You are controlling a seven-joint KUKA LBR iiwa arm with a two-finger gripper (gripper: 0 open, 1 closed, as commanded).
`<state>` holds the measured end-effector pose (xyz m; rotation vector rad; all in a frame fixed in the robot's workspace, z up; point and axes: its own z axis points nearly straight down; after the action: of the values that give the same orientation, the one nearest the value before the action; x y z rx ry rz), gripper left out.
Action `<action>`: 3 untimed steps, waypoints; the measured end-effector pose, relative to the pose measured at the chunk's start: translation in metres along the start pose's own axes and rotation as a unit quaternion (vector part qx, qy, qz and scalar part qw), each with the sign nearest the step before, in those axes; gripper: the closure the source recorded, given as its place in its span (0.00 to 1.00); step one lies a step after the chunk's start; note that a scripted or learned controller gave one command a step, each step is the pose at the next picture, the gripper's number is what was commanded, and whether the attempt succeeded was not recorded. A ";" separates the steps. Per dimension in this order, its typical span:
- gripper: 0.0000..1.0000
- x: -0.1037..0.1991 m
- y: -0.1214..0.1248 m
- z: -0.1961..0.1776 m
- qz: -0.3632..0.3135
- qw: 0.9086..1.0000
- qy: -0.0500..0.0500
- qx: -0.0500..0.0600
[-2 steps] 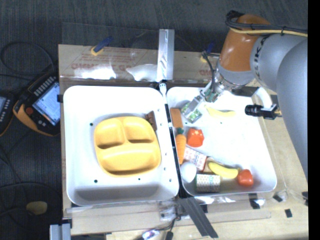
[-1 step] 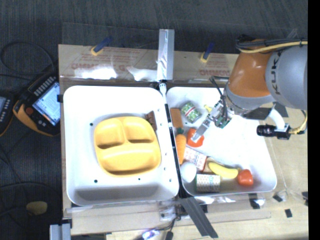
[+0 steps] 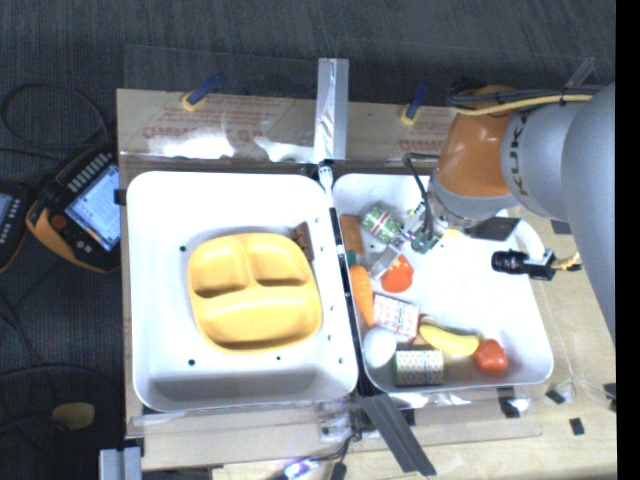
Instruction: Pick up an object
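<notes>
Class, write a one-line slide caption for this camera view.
Arm's pincer low in the right bin among toy food; yellow tray in the left bin.

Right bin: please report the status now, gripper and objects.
Gripper low over right white bin, nothing seen between fingers. Small green-white can beside it. Red round toy close below.

The arm runs off the right edge, so its base is cut away. Its orange band hangs over the far part of the right bin and hides the rim there. The gripper is too small and cluttered to tell how it stands. A brown thing peeks from behind the yellow tray, mostly hidden. The print on the small box is unreadable.
</notes>
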<state>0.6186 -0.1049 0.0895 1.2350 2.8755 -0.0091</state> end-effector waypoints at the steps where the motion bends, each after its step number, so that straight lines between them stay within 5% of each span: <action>1: 0.00 0.037 -0.033 -0.023 0.046 0.999 0.006 0.000; 2: 0.00 0.011 -0.049 -0.005 0.056 0.998 0.003 -0.007; 3: 1.00 0.010 -0.048 -0.011 0.056 0.998 0.001 -0.009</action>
<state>0.5765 -0.1307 0.1005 1.3913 2.7975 0.0182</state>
